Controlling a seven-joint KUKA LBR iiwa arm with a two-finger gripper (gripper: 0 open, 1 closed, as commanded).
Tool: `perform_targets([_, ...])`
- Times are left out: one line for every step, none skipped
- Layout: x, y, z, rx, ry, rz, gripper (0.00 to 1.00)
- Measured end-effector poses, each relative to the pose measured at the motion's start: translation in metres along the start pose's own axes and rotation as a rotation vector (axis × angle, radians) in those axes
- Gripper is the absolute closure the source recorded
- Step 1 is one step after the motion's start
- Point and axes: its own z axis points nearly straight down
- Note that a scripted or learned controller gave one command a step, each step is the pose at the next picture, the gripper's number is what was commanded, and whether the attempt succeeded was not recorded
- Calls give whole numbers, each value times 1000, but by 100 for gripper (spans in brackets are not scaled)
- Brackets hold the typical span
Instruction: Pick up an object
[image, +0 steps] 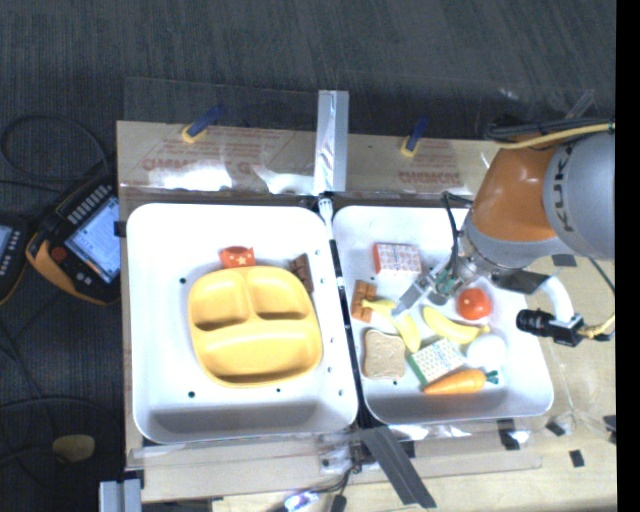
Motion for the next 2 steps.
perform_targets([17,-3,20,-64,-29,302,0])
perform_targets([51,-40,40,-22,-10,305,0])
